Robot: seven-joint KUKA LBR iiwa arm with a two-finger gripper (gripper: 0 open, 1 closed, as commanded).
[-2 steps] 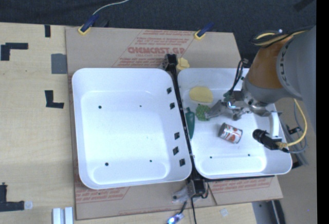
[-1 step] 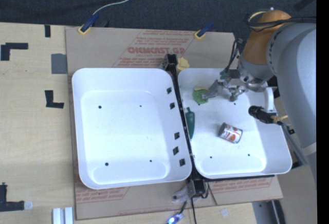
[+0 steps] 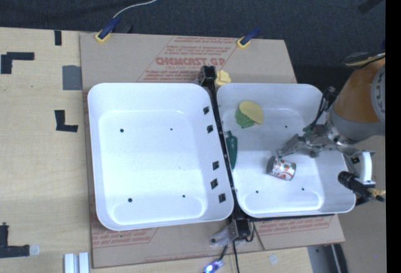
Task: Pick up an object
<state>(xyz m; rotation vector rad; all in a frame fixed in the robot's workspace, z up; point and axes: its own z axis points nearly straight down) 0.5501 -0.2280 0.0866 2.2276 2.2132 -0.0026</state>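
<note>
While over right bin (image 3: 311,93) | gripper (image 3: 285,154) fingers seemingly parted, state unclear | touching can (image 3: 282,169)

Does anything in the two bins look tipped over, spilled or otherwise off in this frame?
One thing: the small can in the right bin lies on its side rather than upright, just below the gripper. The green and yellow object and dark green item look ordinary. No spill.

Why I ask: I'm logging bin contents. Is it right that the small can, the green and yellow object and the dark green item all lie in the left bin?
Not quite. The camera view shows the small can, the green and yellow object and the dark green item all in the right bin, not the left.
</note>
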